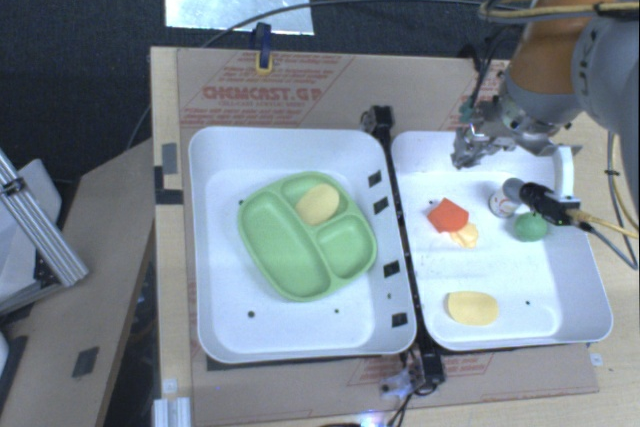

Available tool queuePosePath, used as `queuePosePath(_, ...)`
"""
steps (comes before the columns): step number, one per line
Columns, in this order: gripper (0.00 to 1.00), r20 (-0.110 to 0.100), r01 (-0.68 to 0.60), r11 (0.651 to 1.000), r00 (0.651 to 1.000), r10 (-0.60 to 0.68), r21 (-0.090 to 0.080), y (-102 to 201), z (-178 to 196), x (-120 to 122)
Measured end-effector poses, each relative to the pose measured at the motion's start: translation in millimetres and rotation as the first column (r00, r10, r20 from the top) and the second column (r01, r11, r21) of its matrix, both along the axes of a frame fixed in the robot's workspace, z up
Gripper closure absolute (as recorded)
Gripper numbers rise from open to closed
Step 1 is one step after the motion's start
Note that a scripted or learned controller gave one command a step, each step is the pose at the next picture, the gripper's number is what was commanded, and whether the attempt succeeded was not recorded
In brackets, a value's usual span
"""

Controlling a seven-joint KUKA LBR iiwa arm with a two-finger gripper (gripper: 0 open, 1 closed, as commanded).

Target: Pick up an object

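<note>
My gripper (467, 155) hangs over the far left part of the right bin (575, 315), above its white floor. An orange-red block (448, 214) lies in front of the gripper, with a small yellow piece (466, 236) touching its near side. To the right rest a green ball (531, 226) and a small pale round thing (499, 203). A yellow oval (471, 307) sits near the bin's front. I see nothing between the gripper's fingertips.
The left bin (225, 315) holds a green divided plate (290, 250) with a yellow lump (318, 204) in its far compartment. A black hinge strip (393, 225) runs between the bins. The arm (565, 25) comes in from the upper right.
</note>
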State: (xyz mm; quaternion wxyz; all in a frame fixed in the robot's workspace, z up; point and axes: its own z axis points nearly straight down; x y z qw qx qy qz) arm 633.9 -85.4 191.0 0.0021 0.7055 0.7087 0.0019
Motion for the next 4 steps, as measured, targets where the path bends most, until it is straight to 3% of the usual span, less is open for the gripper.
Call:
queuePosePath(1, 1.0, 0.001, 0.003, 1.0, 1.0, -0.003, -0.001, -7.1, 48.1, -3.0)
queuePosePath(2, 1.0, -0.003, -0.005, 1.0, 1.0, 0.005, 0.002, 42.1, 55.2, -13.7)
queuePosePath(4, 1.0, -0.008, -0.005, 1.0, 1.0, 0.005, 0.002, 146.8, 30.4, -52.5)
